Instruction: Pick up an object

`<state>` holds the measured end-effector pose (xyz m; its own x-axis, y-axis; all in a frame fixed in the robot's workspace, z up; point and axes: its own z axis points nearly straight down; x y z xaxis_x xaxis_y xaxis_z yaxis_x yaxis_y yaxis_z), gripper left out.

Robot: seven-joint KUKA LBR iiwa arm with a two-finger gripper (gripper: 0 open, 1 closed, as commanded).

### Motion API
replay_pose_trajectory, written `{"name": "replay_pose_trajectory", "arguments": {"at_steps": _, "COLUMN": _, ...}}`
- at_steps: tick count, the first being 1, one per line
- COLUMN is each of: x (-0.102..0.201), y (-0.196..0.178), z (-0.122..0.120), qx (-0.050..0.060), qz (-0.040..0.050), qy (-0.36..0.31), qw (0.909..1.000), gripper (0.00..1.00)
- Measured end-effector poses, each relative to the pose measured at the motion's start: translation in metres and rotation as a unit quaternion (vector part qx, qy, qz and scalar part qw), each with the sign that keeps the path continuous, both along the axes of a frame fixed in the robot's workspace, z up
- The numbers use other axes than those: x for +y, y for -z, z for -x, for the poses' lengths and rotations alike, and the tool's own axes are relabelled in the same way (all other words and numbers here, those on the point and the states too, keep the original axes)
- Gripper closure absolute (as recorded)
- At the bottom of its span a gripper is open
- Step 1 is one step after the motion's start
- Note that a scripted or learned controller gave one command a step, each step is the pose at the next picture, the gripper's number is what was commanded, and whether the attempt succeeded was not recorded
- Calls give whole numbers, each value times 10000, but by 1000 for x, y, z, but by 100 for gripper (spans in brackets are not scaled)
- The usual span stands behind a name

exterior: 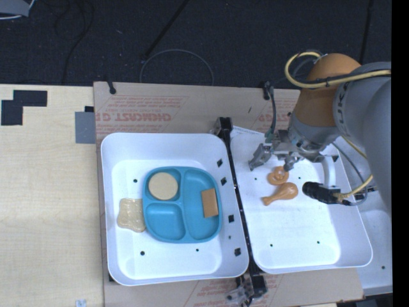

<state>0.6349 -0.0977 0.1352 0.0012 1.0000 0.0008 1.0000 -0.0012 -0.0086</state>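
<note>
Two tan-orange toy food pieces lie in the right bin. One is a drumstick shape and the other a smaller rounded piece just behind it. My gripper hovers at the back of that bin, just behind the rounded piece. It is open and nothing sits between its fingers. The grey arm with its orange band reaches in from the right.
The left bin holds a blue divided tray with a round tan disc and a brown block in its compartments. A pale bread slice lies beside the tray's left edge. A black divider separates the bins.
</note>
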Motion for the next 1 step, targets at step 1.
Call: {"name": "replay_pose_trajectory", "arguments": {"at_steps": 1, "x": -1, "y": -14, "z": -1, "qx": -17, "qz": 1, "qy": 11, "qw": 10000, "gripper": 100}}
